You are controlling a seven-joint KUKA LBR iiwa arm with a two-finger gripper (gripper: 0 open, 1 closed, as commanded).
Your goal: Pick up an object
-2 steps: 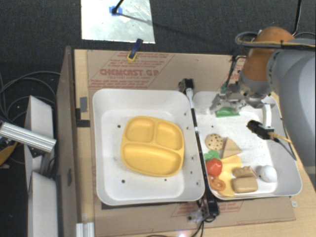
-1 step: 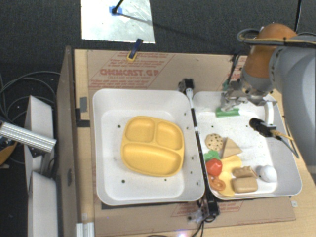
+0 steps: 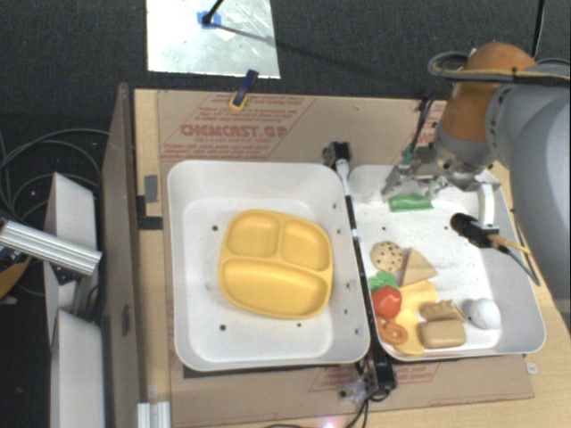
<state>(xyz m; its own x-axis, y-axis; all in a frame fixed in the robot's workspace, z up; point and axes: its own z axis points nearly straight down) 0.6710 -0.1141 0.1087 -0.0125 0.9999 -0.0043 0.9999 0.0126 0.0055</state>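
My gripper [image 3: 412, 184] hangs low over the far left corner of the right bin [image 3: 526, 328]. Directly below it, at its near side, a flat green piece [image 3: 410, 203] lies on the bin floor. Whether the gripper touches the piece is unclear. Closer to the front of this bin lie a speckled cookie [image 3: 387, 255], a tan wedge [image 3: 416, 266], a red tomato [image 3: 387, 302] with a green leaf [image 3: 382, 281], a yellow slab [image 3: 421, 297], a tomato slice [image 3: 393, 333], two brown bread pieces [image 3: 442, 333] and a white egg [image 3: 484, 313].
The left bin [image 3: 192, 239] holds a yellow divided plate [image 3: 275, 263]. A rail [image 3: 355, 239] divides the two bins. The grey arm [image 3: 526, 141] covers the right bin's far right corner. Cardboard [image 3: 232, 127] lies behind the bins.
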